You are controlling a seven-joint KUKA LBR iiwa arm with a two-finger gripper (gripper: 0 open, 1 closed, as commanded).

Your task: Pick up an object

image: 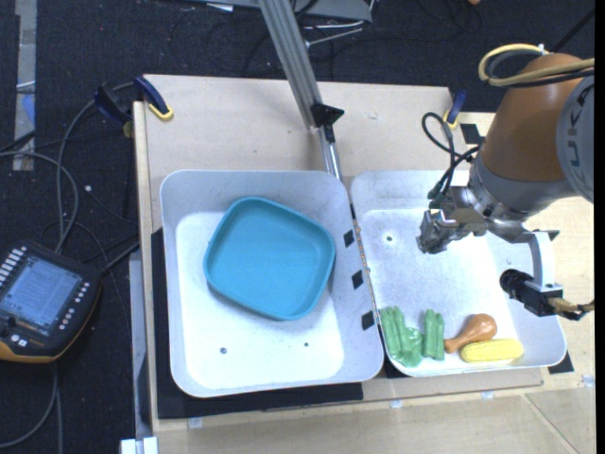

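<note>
Camera view: the end effector (433,237) is hovering over bare floor in the upper part of the right bin (406,192), nothing between its fingers; whether they are set wide or narrow I cannot tell. Candidate objects are lying along that bin's near edge, well apart from the end effector: green toy (405,337), second green piece (433,333), orange drumstick-shaped toy (471,331), yellow piece (491,351). A blue plate (271,256) is sitting in the left bin (189,201).

Judgement: approach step, no grasp yet. Next move is calling for travel toward the near edge, then descent over one object.
</note>
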